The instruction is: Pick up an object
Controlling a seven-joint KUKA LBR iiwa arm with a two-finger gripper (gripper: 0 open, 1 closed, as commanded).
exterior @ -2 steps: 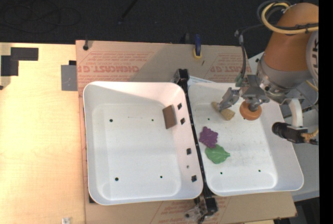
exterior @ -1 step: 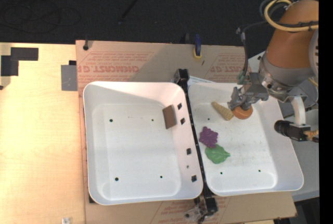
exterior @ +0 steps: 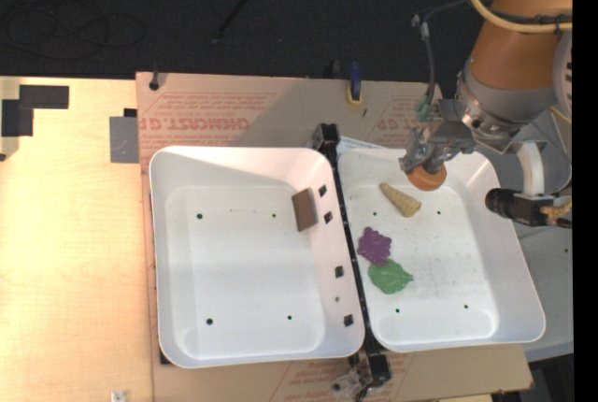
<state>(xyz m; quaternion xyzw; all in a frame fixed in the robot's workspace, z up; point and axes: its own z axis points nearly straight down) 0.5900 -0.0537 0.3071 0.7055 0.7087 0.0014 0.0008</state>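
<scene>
My gripper [exterior: 425, 165] hangs over the far part of the right bin [exterior: 505, 297], shut on a small round orange object [exterior: 428, 178] that shows just under its fingertips. On the bin floor beside it lies a tan cone [exterior: 400, 199]. Nearer the camera lie a purple grape-like cluster [exterior: 375, 245] and a green leafy piece [exterior: 390, 277]. A brown block [exterior: 304, 209] sits in the left bin [exterior: 187, 316], close to its right wall.
A black clip strip [exterior: 338, 232] runs along the divide between the two bins. The bins rest on a cardboard sheet [exterior: 234, 110] on a wooden bench [exterior: 65, 251]. Cables and a black fitting [exterior: 523, 204] hang by the arm at the right.
</scene>
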